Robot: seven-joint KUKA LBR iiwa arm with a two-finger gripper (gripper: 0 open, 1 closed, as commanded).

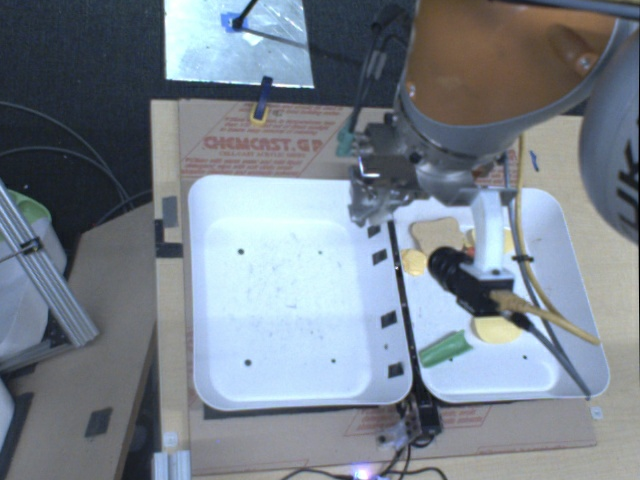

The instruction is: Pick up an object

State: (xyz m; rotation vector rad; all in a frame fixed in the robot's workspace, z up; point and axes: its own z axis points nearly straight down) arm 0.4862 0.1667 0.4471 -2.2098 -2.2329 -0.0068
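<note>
My gripper [368,208] hangs over the back end of the divider between the two white bins, above the left bin's [215,388] far right corner. Nothing shows in it. In the right bin [575,363] lie a tan flat piece [433,233], a small yellow round piece [413,263], a yellow oval piece [497,330] and a green stick-like object [443,348]. All of them sit to the right of and nearer than the gripper. The wrist and its fittings hide part of the right bin's middle.
The big grey and orange arm [500,48] covers the upper right of the view. Both bins rest on a cardboard sheet [260,143]. A shiny metal plate [240,28] lies behind it. A metal frame [40,278] stands at the left.
</note>
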